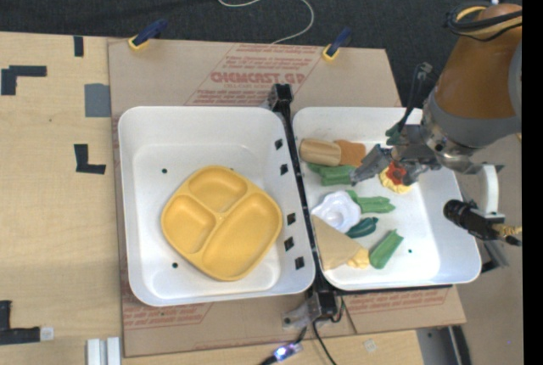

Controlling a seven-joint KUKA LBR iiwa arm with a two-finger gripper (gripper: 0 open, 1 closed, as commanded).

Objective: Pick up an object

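Camera view looks down on a wooden counter (51, 210) with a cardboard sheet (246, 75) clamped to it at the top, most likely as a base that stops the two white bins sliding. The left bin (140, 134), centre frame, holds just a yellow divided plate (222, 221) lying flat and tilted on a diagonal. The right bin (450, 257) carries the small clutter, so the arm (479, 83) leans in from the right edge over it.

The gripper (386, 161) hangs low at the upper middle of that bin, its dark jaws spread and pointing toward the left; nothing is visibly between them, and how wide they stand I cannot tell for sure. Just beside it sits a red and yellow toy (394, 177), partly covered.

The likeliest target, judging by nearness, is the tan cylinder (321, 152) near the bin's upper left corner: it lies on its side, long axis roughly left to right. Lower down lie a beige wedge (335, 246), a white piece (337, 209), and green pods (384, 248).
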